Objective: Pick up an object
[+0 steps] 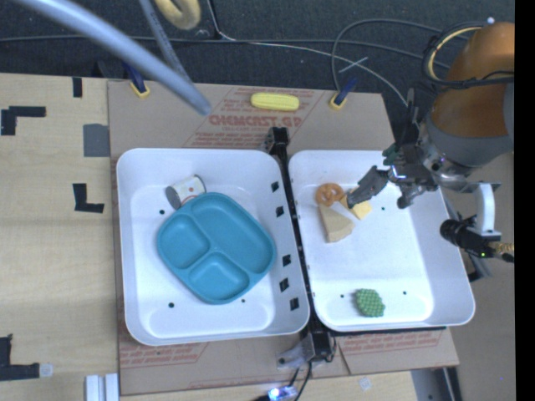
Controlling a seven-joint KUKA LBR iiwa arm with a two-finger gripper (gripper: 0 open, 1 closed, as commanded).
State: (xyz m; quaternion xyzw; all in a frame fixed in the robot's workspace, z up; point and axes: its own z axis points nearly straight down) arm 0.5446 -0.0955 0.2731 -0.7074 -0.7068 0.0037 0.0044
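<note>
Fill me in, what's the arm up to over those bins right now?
The arm's gripper is down over the right bin, by a small cluster: an orange ring-shaped piece, a tan wedge and a little yellow piece. Nothing is visibly held. A green lump sits near that bin's front edge. The left bin holds a blue divided plate and a small can.

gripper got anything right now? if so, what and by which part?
Cannot be told. The tool sits low over the right bin, its tip against a small yellow piece beside the tan wedge; a grip is not visible.
</note>
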